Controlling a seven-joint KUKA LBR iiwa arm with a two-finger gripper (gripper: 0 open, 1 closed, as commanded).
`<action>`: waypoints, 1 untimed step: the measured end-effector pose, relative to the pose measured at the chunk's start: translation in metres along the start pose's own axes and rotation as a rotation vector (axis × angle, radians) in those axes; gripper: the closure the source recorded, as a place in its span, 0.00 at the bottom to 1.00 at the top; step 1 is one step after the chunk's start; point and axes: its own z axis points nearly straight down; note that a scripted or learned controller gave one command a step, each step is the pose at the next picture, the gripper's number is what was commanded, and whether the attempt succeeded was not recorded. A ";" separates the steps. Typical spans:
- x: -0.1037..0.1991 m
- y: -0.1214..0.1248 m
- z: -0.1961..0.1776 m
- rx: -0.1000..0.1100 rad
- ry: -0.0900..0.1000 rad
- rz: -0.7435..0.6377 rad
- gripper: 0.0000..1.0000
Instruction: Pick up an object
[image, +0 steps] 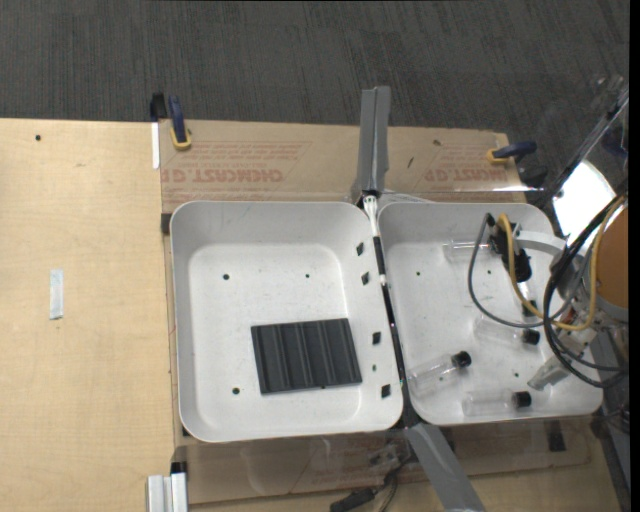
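A strip of pale tape (55, 295) is seen on the bare bench, well to the left of the dark ribbed pad (305, 356). The pad itself lies flat in the left bin (180, 300), toward its near side and apart from every wall. It is the one pickable thing in that bin.

Right of the pad, past the shared rim, the right bin (440, 215) is found. A clear tube with a black cap (440, 370) lies on its floor, nearest the pad. Farther right, a second small black-capped piece (520, 400) is seen by the near wall. Looped cables (480, 290) hang over that bin's far half. Farthest right of the pad, the arm (610, 270) comes in, with the gripper (550, 372) low among the cables. Its state cannot be told, and nothing is seen held.

Risks, as judged:
- The clear pieces are likely to be misjudged, since they barely stand out from the white floor.
- A round tube could be rolled or squirted aside on closing.
- The capped piece by the wall may be blocked by the wall on descent.
- The cables could be snagged or dragged over the items.
- If the pad is targeted, little edge is offered, so an empty closure is likely.
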 end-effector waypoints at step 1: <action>0.011 -0.007 -0.028 -0.001 0.002 -0.432 0.00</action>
